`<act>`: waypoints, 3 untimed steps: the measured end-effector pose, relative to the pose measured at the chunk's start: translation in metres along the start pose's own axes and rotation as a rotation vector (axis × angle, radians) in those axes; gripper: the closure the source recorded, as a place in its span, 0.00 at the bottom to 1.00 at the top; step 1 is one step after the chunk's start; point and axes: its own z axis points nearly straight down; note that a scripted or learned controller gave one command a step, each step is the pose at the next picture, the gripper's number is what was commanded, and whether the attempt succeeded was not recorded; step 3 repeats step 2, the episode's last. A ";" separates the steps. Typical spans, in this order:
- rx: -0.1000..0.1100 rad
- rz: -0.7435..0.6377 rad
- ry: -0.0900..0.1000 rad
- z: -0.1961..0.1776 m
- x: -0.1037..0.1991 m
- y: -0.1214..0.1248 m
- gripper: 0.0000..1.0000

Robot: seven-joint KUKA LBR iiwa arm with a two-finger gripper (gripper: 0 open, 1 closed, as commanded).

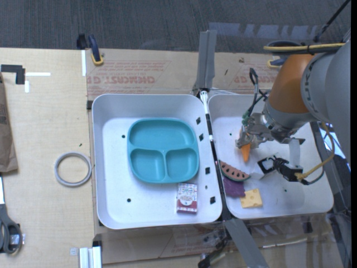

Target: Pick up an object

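- Over the right bin (312, 202), the pincer (247, 143) pinches an orange carrot-like piece (245, 151) by its top.
- Piece hangs near-vertical, tip pointing down.
- Its upper end is hidden by the fingers.

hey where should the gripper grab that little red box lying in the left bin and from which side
Come straight down on the red box and close across its two long side edges, near the middle. It looks to lie flat on the left bin floor, so those edges are likely the narrow span. The blue tray sits just above its top end, so avoid pinching end to end.
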 end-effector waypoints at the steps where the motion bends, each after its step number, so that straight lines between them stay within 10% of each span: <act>1: -0.006 -0.041 -0.002 -0.090 0.059 0.023 1.00; 3: -0.006 0.063 -0.003 -0.123 0.064 0.043 1.00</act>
